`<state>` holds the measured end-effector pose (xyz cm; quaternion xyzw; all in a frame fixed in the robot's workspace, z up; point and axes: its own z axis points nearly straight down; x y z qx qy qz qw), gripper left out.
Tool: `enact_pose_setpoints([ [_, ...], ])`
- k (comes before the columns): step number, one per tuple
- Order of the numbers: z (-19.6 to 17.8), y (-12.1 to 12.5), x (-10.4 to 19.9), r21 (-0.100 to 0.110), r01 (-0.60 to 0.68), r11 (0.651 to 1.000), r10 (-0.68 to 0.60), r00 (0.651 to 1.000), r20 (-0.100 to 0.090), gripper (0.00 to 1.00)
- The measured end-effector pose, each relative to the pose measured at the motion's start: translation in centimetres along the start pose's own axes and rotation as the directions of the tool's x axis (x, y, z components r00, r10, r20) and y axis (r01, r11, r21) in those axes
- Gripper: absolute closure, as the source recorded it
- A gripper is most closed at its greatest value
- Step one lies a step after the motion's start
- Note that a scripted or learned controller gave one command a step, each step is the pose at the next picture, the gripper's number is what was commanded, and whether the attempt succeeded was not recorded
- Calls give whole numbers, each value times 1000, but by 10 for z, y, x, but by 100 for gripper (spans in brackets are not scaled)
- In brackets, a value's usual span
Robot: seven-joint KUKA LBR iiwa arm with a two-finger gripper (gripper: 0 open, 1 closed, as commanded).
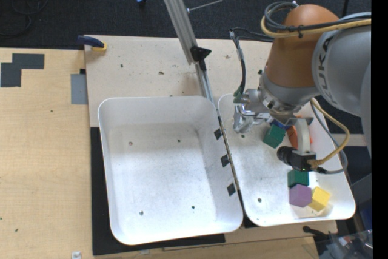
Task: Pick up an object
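My gripper hangs over the upper left part of the right bin, close to the divider between the bins. A dark green block lies just right of it, partly under the wrist, with an orange piece beside it. Further down the bin a smaller green block, a purple block and a yellow block sit together near the lower right corner. I see nothing held in the gripper.
The left bin lies next to the right one, its floor showing only dark specks. A slanted aluminium bar rises behind the bins. A black cable connector hangs from the arm over the right bin.
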<state>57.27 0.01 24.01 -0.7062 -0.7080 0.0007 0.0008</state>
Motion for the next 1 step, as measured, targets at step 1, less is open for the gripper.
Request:
enact_pose_setpoints([
  [1,16,16,48,1,1,1000,-1,1000,-1,100],
])
